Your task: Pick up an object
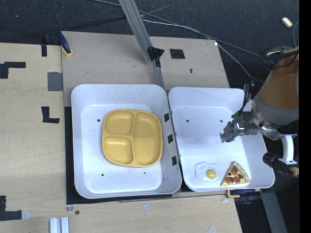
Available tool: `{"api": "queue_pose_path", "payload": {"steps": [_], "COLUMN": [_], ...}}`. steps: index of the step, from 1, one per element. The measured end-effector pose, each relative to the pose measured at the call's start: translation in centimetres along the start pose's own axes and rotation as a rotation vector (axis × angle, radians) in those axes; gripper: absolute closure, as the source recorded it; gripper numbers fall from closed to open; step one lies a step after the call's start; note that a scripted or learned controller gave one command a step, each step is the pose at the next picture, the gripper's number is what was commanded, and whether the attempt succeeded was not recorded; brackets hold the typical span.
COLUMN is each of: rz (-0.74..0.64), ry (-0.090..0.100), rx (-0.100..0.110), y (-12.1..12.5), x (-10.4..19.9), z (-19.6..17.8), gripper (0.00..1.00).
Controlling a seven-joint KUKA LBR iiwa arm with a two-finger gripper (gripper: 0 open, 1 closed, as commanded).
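A toy fried egg (206,172) lies at the front of the right bin (204,101), and a toy pizza slice (235,174) lies just to its right near the front right corner. My gripper (229,135) hangs over the right part of that bin, behind and above the pizza slice. Nothing shows between its fingertips. A yellow divided plate (132,137) sits in the middle of the left bin (87,130).
A metal pole (138,23) slants down from the top to the gap between the bins. Cables (228,52) run across the dark floor behind the right bin. The arm's grey and orange body (279,91) stands over the right bin's right edge.
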State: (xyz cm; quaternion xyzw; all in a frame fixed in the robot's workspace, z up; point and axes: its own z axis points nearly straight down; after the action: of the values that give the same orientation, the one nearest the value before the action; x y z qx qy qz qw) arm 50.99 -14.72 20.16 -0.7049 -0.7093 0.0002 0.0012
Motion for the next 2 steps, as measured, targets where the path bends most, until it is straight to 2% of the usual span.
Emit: {"api": "queue_pose_path", "payload": {"steps": [1, 2], "rz": [0.001, -0.002], "ry": [0.0, 0.001], "rx": [0.002, 0.0], "y": [-0.4, -0.2], "x": [4.8, 11.2], "z": [0.5, 0.3], "gripper": [1.0, 1.0]}}
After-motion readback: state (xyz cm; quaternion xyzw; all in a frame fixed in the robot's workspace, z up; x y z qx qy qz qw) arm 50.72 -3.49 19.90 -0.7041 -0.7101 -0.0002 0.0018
